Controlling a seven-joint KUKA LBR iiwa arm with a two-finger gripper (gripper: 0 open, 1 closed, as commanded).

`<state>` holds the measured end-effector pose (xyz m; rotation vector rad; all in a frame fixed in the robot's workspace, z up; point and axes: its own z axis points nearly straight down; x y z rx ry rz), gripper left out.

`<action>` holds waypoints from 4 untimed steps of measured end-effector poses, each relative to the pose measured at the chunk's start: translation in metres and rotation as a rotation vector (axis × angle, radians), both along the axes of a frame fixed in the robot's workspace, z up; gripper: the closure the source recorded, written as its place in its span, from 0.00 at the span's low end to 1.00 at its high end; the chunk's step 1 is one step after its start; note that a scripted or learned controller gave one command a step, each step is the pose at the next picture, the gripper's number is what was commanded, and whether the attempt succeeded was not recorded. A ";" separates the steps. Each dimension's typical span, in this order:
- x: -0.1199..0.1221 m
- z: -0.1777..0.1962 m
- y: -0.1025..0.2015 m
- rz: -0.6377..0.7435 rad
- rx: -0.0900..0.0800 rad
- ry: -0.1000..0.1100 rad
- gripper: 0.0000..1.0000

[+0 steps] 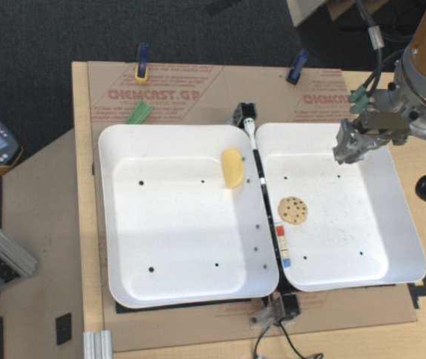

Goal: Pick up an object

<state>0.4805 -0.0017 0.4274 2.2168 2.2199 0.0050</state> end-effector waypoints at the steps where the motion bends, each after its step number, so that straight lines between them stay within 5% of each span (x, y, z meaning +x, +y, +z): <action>1: -0.003 -0.123 0.022 -0.001 0.001 0.020 1.00; 2: 0.020 0.011 0.053 0.003 0.003 -0.013 1.00; 3: -0.002 -0.012 0.092 0.003 0.002 0.010 1.00; 4: 0.019 -0.010 0.115 0.002 0.001 0.002 1.00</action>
